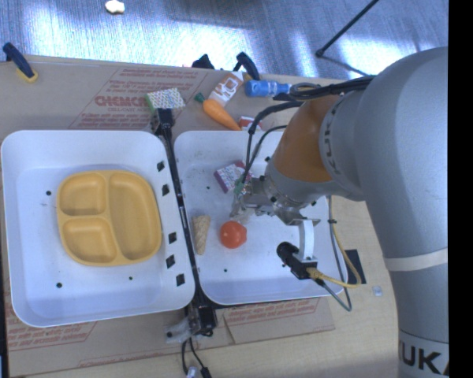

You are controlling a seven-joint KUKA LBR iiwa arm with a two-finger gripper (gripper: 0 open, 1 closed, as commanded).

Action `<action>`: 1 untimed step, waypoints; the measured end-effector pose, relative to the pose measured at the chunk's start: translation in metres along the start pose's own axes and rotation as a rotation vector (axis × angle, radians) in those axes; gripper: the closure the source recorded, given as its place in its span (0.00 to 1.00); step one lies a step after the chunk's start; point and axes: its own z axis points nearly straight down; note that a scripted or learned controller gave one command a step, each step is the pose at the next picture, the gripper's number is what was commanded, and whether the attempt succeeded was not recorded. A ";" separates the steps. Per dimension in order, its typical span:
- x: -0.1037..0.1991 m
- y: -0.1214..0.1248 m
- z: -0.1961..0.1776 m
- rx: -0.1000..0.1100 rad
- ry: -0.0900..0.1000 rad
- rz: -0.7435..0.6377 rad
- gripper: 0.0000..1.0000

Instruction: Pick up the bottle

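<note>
My gripper point(243, 203) hangs low over the right bin point(221, 286), but whether it is spread or closed I cannot tell. Just below it lies a red tomato point(233, 234), with a tan cone point(201, 228) to that one's left. Touching my gripper's upper left is a small purple packet point(229, 176). The bottle point(223, 90) lies well above, outside the bin, beside a carrot point(219, 114). Far left, the other bin point(16, 211) holds a yellow divided plate point(109, 216).

arm: grey, reaches in from right, bent downward | orange band above wrist | hand point(243, 203): low, pointing down
</note>
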 end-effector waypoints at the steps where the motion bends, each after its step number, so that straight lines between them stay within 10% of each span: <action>1: -0.069 -0.051 -0.015 -0.002 0.001 -0.015 1.00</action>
